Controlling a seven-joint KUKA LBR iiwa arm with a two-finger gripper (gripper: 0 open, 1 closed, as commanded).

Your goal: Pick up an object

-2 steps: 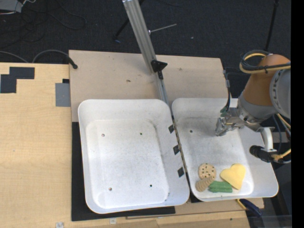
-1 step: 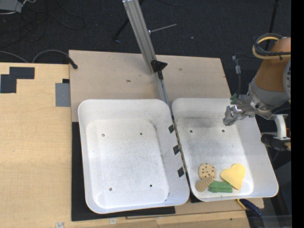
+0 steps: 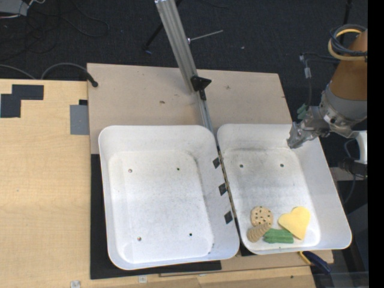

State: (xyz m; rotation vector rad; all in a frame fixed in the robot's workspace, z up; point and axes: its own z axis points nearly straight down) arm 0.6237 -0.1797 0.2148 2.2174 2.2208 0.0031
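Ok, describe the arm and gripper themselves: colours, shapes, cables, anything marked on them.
The arm is a rounded grey body with a broad orange band above the wrist. At its top sits a loop of yellow and dark cable. The gripper is a small grey metal piece, narrowing toward its tip. A thin dark rod or wire stands beside it. No markings are legible at this size.

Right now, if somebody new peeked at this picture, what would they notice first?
Probably the yellow heart-shaped piece in the near corner of the right bin, bunched with a round cookie, a tan ridged piece and a green piece. Then the gripper, poised over that bin's far right edge, well away from the cluster.
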